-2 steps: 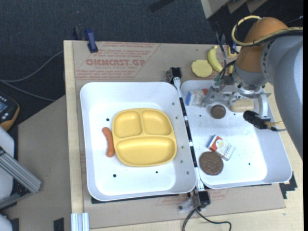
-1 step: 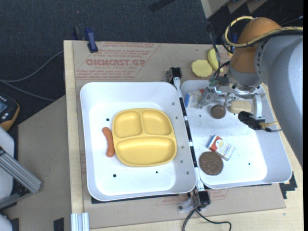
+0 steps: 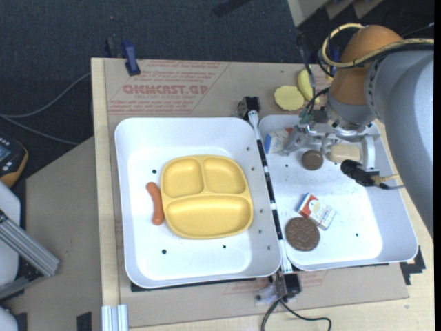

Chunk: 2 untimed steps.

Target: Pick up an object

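Pincer [image 3: 311,145] hangs low over the far end of the right bin [image 3: 362,243], the grey arm reaching in from the right with its orange band up above the wrist, and from this slanted angle I cannot tell whether it is apart, together or clamped on anything. Right at its tip, on the near side, sits a small brown round piece [image 3: 312,161], touching or very nearly touching the metal, and whether it is gripped or simply resting on the white floor is not clear either. Just beside that, toward the right, a pale tan lump [image 3: 337,154] lies partly tucked under the wrist. Over by the bin's left wall there is a little blue and white scrap [image 3: 271,143]. Coming nearer in the same bin, a small colourful packet [image 3: 317,210] lies flat at a tilt, and just in front of it a dark brown ridged disc [image 3: 302,234] lies close to the left wall. Across the divide, the left bin [image 3: 141,257] carries a yellow divided tray [image 3: 205,197] with three compartments, sitting square in the middle, and an orange sausage [image 3: 156,203] lies lengthwise just off the tray's left edge, close beside it. Out on the bench [image 3: 172,105], beyond the right bin's far rim, two yellow pieces [image 3: 290,97] sit together, and a blue clamp [image 3: 129,57] grips the far left edge.
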Each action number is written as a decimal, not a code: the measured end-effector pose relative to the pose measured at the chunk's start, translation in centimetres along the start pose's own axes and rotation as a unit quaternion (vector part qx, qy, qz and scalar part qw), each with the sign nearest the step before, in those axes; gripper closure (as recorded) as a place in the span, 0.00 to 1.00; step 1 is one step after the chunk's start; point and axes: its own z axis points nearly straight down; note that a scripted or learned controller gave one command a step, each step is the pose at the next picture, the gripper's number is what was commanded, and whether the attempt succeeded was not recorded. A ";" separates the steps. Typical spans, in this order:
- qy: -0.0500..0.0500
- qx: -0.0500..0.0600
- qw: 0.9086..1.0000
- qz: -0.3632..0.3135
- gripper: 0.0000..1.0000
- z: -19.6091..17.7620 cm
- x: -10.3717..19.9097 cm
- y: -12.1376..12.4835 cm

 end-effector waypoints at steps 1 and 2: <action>-0.001 0.000 1.000 0.000 0.00 0.0 0.1 0.0; -0.002 0.001 1.000 0.001 0.00 0.0 0.6 -0.1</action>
